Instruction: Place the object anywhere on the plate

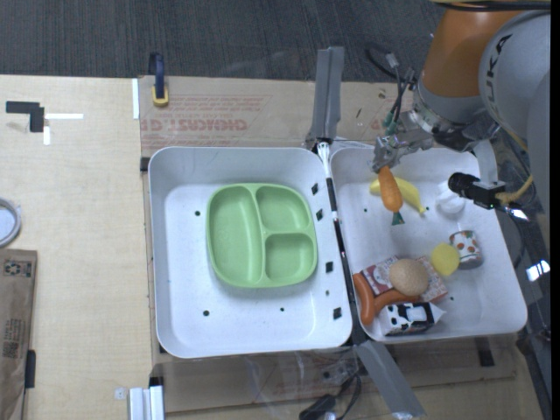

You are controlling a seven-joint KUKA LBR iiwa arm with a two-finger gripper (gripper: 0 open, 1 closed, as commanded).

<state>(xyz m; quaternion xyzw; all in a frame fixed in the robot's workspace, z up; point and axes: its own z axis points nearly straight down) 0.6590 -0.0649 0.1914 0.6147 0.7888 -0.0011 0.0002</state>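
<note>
Two white bins are seen side by side on the tabletop (79,234). In the left bin (175,313) a green plate (261,234) with three compartments is set near the middle, slightly toward the far edge; nothing is seen lying on it.

The right bin (490,309) carries the loose things. A carrot (390,191) is seen near the bin's far left corner, its orange body tilted and its dark stem end pointing toward the near edge. A banana (409,195) is seen just beside it, partly under it. A small white object (450,205) lies toward the bin's right edge, and a patterned cup (466,248) stands nearer, touching or almost touching a lemon (444,259). Near the bin's near left corner a round brown bun (409,276) rests on a printed packet (385,280), with a red object (371,304) and a black-and-white carton (408,317) at the near edge.

The arm (499,51) is seen entering from the right, its orange band above the far right corner of the right bin. The tool (392,150) is placed over the bin's far edge, directly above the carrot's upper end. Its fingers appear narrowly spread, with nothing clearly gripped between them, though the wiring and glare make this uncertain. The carrot is taken to be resting on the bin floor, well apart from the plate.

A blue-and-yellow clamp (157,81) is fixed at the tabletop's far edge.
</note>
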